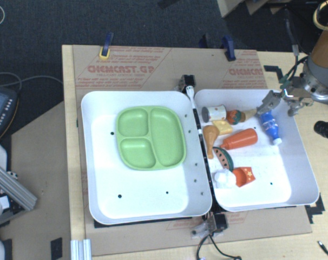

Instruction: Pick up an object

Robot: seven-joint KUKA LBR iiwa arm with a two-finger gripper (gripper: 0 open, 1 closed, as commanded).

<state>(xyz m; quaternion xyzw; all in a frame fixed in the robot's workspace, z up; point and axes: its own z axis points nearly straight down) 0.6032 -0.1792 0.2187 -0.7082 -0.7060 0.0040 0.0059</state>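
Observation:
My gripper (281,102) hangs over the far right corner of the right bin (294,183), open, with nothing between its fingers. Just in front of it lies a blue bottle (270,125). Left of that rest an orange-red bottle-shaped toy (240,139), a tan cone-shaped piece (210,137), a small white and grey can (214,113) and a small multicoloured toy (236,116). Nearer the front are a watermelon slice (223,158), a red box (245,175) and a white lump (223,179).
The left bin (99,188) bears a green divided plate (151,137). A black divider (199,140) runs between the bins. Cardboard lies under both bins, with clamps at the back edge. Cables and equipment lie off the bench on the left.

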